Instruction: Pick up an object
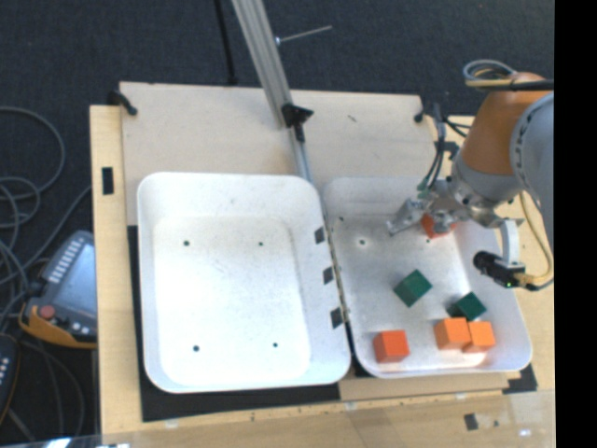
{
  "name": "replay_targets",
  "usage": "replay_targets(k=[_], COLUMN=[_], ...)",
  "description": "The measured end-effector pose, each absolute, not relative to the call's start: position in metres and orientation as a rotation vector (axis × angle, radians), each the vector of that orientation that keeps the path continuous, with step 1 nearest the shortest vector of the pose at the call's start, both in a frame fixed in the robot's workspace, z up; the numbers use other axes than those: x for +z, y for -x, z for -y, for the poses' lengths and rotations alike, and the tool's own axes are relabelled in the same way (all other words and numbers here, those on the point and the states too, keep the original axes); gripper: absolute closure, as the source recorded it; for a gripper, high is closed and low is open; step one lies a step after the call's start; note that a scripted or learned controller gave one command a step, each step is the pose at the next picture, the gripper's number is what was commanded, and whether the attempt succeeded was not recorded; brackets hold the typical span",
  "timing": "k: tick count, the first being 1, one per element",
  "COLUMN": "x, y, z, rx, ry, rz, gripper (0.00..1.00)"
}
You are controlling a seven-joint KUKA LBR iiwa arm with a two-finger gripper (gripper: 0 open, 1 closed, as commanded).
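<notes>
Jaws (431,218) over orange block (434,226) near right bin's (373,194) far edge.

Small orange-red block (434,225) at right white bin's (373,203) far side, partly hidden under the gripper (431,215).

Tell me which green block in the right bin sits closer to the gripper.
The larger green block near the bin's middle. It lies closer to the gripper than the smaller green block, which sits by the paired orange blocks.

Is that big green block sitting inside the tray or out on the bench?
Inside. The green block rests on the floor of the right bin, within its raised white rim.
</notes>
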State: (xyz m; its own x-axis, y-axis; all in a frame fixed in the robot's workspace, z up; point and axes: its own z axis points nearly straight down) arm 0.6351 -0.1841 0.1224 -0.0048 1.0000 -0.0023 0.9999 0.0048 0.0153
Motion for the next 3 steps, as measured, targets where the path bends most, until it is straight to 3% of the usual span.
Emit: replay_targets(k=[1,3], x=[0.121,0.1201], y=[-0.6451,-0.6441], z=[0.1927,0.1947], rx=[0.018,0.019], ry=[-2.2,-2.197], rz=[-2.208,-2.206], gripper=[0.0,0.0])
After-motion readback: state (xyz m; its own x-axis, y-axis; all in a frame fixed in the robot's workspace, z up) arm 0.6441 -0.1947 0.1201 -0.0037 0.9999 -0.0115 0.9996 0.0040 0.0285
